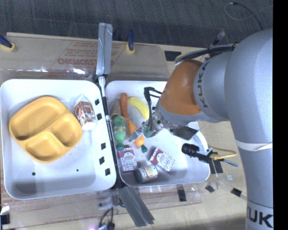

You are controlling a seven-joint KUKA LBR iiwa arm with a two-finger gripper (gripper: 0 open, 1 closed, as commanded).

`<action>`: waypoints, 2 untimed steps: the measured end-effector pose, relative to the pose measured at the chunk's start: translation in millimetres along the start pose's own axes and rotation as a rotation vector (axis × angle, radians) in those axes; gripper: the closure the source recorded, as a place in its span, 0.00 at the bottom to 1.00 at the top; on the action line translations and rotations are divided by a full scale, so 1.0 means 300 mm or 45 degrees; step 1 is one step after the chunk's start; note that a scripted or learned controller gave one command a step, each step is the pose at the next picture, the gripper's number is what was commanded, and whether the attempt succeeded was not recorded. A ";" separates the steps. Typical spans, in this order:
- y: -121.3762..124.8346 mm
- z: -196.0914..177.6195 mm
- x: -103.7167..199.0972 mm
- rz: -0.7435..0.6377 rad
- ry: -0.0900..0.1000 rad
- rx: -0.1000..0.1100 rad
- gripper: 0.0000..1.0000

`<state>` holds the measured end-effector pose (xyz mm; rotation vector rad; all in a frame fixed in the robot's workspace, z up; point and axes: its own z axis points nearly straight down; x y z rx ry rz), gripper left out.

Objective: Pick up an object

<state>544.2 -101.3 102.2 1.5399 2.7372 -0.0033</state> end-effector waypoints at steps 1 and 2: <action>-0.016 0.033 -0.095 0.182 0.001 -0.001 1.00; 0.107 -0.380 0.096 0.525 0.004 0.001 1.00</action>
